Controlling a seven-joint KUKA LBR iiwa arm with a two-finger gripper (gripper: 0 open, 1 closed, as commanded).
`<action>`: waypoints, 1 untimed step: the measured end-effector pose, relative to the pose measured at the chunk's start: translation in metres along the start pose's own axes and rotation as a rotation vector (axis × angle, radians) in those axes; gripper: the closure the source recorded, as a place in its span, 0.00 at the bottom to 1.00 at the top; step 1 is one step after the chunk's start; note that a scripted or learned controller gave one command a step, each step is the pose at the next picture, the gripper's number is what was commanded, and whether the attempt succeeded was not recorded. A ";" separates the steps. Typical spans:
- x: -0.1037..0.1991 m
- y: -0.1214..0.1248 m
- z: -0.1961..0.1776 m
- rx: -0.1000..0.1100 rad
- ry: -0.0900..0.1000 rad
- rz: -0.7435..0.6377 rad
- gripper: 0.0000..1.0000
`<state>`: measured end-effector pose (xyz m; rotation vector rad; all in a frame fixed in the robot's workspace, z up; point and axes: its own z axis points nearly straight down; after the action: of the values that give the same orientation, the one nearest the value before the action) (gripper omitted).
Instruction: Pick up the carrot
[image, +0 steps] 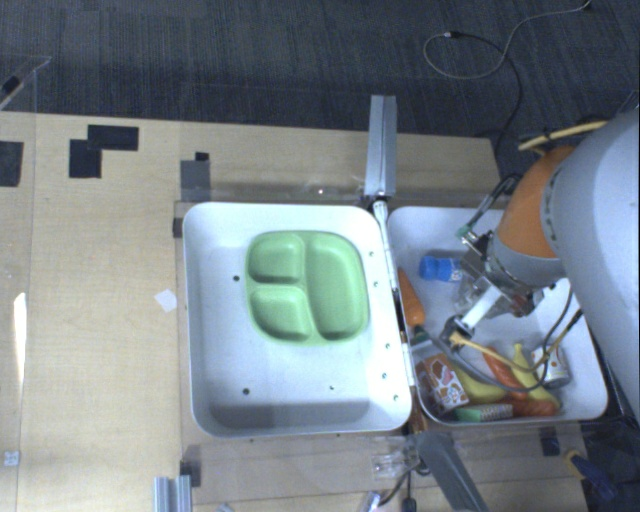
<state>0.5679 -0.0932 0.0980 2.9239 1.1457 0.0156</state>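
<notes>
The carrot (408, 298) is a slim orange piece lying along the left wall of the right bin (590, 400), with a green end towards the front. My gripper (468, 305) hangs over the middle of that bin, a short way to the carrot's right and apart from it. Nothing can be seen held in it.
A blue object (436, 267) lies just behind the gripper. A brown packet (441, 380), a yellow banana (488, 390), red and orange toys (520, 378) and a small silver can (556, 372) crowd the bin's front. A green divided plate (305, 286) sits in the left bin (215, 400).
</notes>
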 end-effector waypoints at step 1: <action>0.060 0.037 -0.085 0.006 -0.009 0.001 1.00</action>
<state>0.6364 -0.0797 0.1834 2.9259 1.1453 -0.0013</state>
